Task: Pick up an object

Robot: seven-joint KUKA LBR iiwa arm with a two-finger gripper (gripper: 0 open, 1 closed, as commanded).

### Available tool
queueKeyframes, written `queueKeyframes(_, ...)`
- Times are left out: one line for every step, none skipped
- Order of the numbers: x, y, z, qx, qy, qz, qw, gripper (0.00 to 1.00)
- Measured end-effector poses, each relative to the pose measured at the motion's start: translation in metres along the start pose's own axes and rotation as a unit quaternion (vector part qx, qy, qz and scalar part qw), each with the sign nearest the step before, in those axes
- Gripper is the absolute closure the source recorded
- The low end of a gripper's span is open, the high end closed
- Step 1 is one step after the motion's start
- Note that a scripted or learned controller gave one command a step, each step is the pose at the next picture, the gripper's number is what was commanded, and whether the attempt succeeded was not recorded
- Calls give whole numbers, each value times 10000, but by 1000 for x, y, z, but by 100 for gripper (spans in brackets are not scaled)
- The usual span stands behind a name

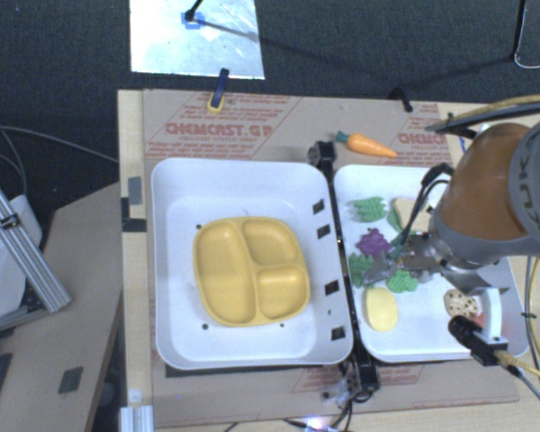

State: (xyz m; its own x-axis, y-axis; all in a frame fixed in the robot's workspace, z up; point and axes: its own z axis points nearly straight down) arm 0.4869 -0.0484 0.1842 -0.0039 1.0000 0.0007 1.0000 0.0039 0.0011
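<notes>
I see the gripper (pixel 389 268) low in the right bin (pixel 432 347), reaching leftward from under the arm's grey wrist (pixel 472 241) toward the bin's left wall. Its tip sits among a cluster of small toys, and from this slanted view I cannot tell how it is set or whether anything is held in it.

Just at the tip lies a purple grape bunch (pixel 372 241), with a dark green leafy piece (pixel 360 266) touching it on the side nearer the bin's left wall. A lighter green leafy piece (pixel 401 283) lies just below the gripper, toward the bin's front edge. Another green leafy piece (pixel 370 209) sits further back, near the bin's rear left corner, and beside it a pale cream piece (pixel 401 212) is partly hidden by the arm. A yellow lemon-like toy (pixel 382 309) rests near the front left corner. A speckled cookie-like piece (pixel 463 305) lies toward the front right, close under the wrist.

The left bin (pixel 175 241) holds a yellow divided plate (pixel 250 270), roughly at its centre, lying flat.

Outside the bins, on the board (pixel 234 124) behind the right bin's rear edge, a toy carrot (pixel 367 145) lies on its side. A small blue-and-yellow object (pixel 219 91) rests at the board's rear edge.
</notes>
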Motion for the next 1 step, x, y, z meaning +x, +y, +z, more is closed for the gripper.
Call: queueKeyframes(23, 2, -60, -31, 1, -13, 10000, 0)
